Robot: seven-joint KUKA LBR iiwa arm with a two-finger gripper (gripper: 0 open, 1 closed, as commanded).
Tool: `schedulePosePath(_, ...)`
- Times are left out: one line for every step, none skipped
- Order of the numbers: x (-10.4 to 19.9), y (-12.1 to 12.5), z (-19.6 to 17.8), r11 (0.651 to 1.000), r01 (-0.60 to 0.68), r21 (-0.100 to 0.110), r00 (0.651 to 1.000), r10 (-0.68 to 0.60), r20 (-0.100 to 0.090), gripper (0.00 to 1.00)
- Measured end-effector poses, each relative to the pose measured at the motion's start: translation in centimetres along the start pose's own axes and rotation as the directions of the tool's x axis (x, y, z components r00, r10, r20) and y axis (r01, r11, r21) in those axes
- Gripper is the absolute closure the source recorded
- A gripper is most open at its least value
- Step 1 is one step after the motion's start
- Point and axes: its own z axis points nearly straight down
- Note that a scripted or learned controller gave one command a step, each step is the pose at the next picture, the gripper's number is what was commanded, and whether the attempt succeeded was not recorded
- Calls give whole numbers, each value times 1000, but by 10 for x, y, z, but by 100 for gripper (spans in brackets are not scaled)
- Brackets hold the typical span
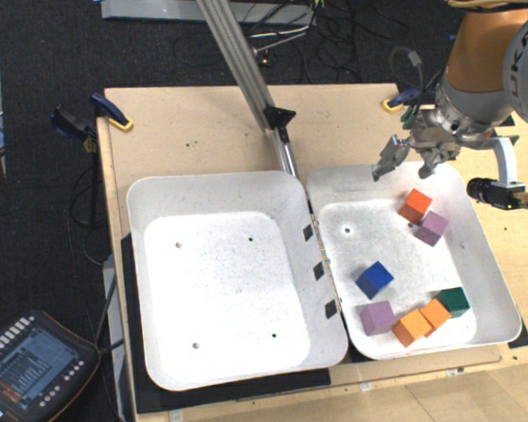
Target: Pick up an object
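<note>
1. While the pincer hangs open and empty just above the right bin's far rim, the orange block lies inside that bin, nearest the pincer.
2. It is a small cube touching a purple block.
3. Probably light and rigid; grip its two free flat faces.

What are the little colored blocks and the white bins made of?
Blocks, like the blue one: probably foam or painted wood, matte with no shine and sharp square edges. Bins, like the right bin: likely thin molded plastic, smooth white with rounded corners and a raised rim.
</note>
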Motion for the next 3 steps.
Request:
schedulePosePath(5,7,60,1000,1,-1,1000,-1,0,0)
schedulePosePath(1,5,105,1000,-4,-2,1000,4,1,0)
schedulePosePath(1,7,91,1000,-4,-9,1000,4,2,100)
